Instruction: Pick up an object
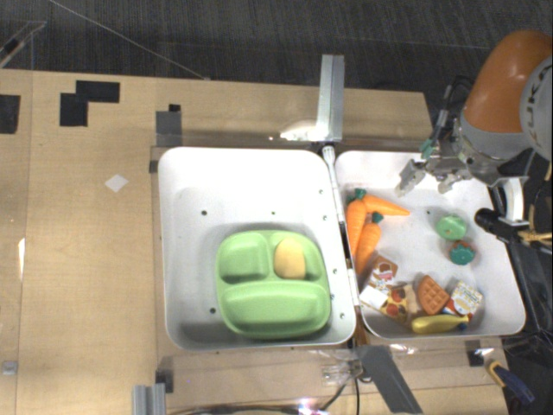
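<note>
My gripper (429, 180) hangs over the back of the right bin (501, 318), its fingers spread and nothing between them. Just below and left of it lie two orange carrots (366, 225) against the bin's left wall. A green round toy (450, 226) and a small teal and red piece (463, 253) sit below the gripper to the right. Along the front of the bin lie a snack packet (381, 284), a brown waffle (430, 294), a small carton (467, 298) and a yellow banana (440, 323).
The left bin (190, 188) holds a green divided plate (259, 309) with a yellow lemon-like fruit (291, 258) in its upper right compartment. A metal post (332, 98) stands behind the wall between the bins. Black cables (518, 232) run along the right bin's right side.
</note>
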{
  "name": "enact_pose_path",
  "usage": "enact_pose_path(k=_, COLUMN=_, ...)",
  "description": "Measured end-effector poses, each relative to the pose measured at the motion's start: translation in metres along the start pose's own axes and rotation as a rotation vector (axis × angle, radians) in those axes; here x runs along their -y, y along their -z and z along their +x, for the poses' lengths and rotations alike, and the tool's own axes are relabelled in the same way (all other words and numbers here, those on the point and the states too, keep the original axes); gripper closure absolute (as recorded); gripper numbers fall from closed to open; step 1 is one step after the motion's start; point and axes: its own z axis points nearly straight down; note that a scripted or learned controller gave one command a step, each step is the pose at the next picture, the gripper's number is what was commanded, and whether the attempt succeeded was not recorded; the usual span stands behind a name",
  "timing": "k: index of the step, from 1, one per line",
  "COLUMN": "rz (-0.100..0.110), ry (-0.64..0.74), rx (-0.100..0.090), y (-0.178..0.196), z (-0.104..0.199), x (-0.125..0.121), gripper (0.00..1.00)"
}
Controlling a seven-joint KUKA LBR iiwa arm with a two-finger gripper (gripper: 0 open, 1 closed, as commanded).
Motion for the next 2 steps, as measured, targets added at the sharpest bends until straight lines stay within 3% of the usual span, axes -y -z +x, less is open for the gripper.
enact_pose_path(k=1, rz=-0.003, ry=-0.002, rx=0.000, y=-0.078, z=0.025, x=-0.016, gripper=0.00)
enact_pose_path(k=2, rz=-0.011, ry=0.013, rx=0.002, y=-0.083, z=0.038, x=0.011, gripper=0.00)
